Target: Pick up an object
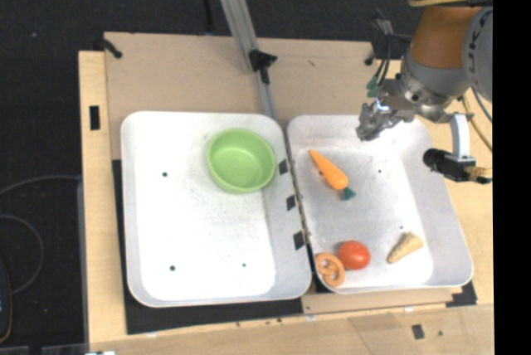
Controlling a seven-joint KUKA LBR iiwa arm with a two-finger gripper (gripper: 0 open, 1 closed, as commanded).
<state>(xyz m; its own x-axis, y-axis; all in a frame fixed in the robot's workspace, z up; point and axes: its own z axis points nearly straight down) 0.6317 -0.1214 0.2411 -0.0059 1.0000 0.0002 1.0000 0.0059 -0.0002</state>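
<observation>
A tan bench (191,67) carries two shallow white bins side by side, their inner rims touching along the middle. The left bin (166,262) holds a green bowl (241,160), which sits upright in the far half, nearer the middle divide than the outer wall. The right bin (440,254) holds four smaller things. The arm (448,21) comes in from the right, its orange band above the grey wrist, and bends down toward the far end of the right bin. A grey metal post (236,13) slants up from the far edge of the bench, between the two bins. The gripper (371,128) hangs over the far end of the right bin, near its back rim, with nothing seen between its tips; whether it is open or closed I cannot tell, since it appears as one dark, blurred mass. A carrot (328,170) lies slantwise just below and left of the gripper, apart from it, its green end pointing toward the near side. A red tomato (354,255) rests close to the near rim, with an orange pretzel-like piece (329,269) touching it on the left, in the near left corner. A pale tan wedge (405,247) lies to the right of the tomato, apart from it.
</observation>
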